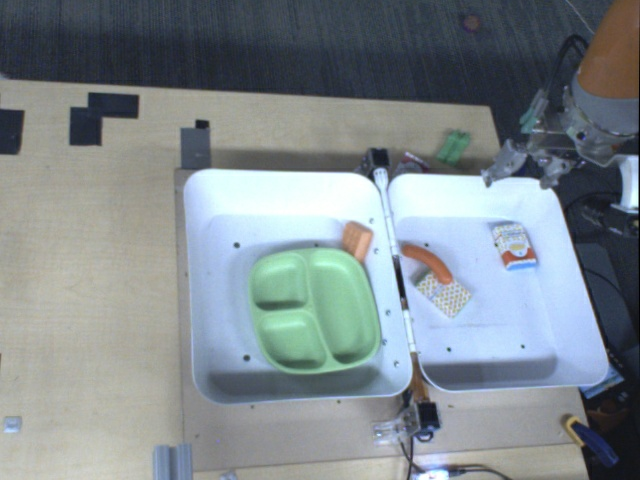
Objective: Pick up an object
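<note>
nothing is picked up yet, pretty much square one. the gripper (527, 158) is parked over the top right corner of the right bin (560, 353), and no object is seen between its fingers; open or shut can't be told from here. the small carton (513, 245), the sausage (427, 261) and the patterned block (444, 294) are all left lying in that bin, so the whole grab is still to be done.

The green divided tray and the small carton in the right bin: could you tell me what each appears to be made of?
The green divided tray looks like moulded plastic with a matte finish: uniform colour, rounded compartment walls, soft highlights. The small carton seems to be printed cardboard or a plastic toy copy, with flat faces and coloured graphics; the view is too coarse to settle which.
</note>
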You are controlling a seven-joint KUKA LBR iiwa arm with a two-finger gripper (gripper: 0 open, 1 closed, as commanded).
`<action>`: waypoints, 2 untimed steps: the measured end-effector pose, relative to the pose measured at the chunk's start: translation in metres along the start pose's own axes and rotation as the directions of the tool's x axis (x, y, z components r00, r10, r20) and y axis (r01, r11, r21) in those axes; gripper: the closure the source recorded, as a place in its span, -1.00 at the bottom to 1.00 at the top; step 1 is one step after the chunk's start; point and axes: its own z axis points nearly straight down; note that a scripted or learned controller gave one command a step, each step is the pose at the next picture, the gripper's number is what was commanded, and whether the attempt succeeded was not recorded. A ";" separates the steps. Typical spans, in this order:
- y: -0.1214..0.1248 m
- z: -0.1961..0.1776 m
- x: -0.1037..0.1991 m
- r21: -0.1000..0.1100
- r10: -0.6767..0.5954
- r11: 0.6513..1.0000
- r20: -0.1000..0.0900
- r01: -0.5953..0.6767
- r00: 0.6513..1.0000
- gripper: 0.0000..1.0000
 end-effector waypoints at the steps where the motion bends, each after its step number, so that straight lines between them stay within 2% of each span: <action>1: 0.018 0.160 0.011 0.000 -0.002 1.000 0.000 0.002 1.000 -1.00; 2: 0.019 0.163 0.044 0.001 -0.003 1.000 -0.001 0.003 1.000 -1.00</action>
